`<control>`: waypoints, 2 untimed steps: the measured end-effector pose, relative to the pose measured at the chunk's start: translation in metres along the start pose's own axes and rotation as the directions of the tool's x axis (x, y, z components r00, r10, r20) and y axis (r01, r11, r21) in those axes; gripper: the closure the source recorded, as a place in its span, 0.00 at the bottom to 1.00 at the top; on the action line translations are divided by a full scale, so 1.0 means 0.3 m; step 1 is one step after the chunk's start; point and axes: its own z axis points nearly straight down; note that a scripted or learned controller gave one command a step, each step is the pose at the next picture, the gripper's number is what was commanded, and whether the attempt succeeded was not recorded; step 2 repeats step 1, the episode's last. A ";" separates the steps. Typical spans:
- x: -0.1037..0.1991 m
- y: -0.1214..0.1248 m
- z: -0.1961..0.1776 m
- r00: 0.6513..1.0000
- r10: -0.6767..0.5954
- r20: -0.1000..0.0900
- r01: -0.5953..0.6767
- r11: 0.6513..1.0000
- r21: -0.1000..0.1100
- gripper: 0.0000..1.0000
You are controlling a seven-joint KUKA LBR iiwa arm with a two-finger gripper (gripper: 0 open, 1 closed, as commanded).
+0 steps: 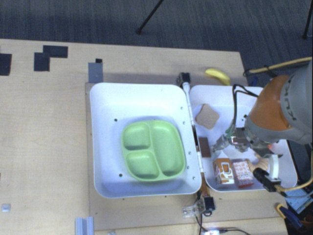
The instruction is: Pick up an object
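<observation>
Orange-brown box: a small printed carton lying flat at the near edge of the right bin, with a pale picture on its face; the print is too small to read.
Pinkish packet: just right of the orange-brown box and touching it or nearly so, flat, speckled red and white; its far right corner runs under the arm's black fittings.
Dark brown bar: a narrow, flat piece lying along the left wall of the right bin, just far of the box.
Gripper: it hangs low over the middle of the right bin, just far of the two packets and right of the bar; metal parts glint there, but whether the fingers stand wide or narrow cannot be made out, and no object is seen between them.
Arm: grey with an orange band, reaching in from the right and covering much of the bin's right half.
Green tray: a three-compartment plate resting in the middle of the left bin.
Tan slab: a squarish, bread-like piece in the far part of the right bin, well apart from the packets.
Banana: yellow, on the bench just beyond the right bin's far rim.
</observation>
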 end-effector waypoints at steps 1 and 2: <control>-0.188 -0.114 -0.220 1.000 0.001 0.001 -0.001 1.000 0.002 0.00; -0.188 -0.114 -0.220 1.000 0.001 0.001 -0.001 1.000 0.002 0.00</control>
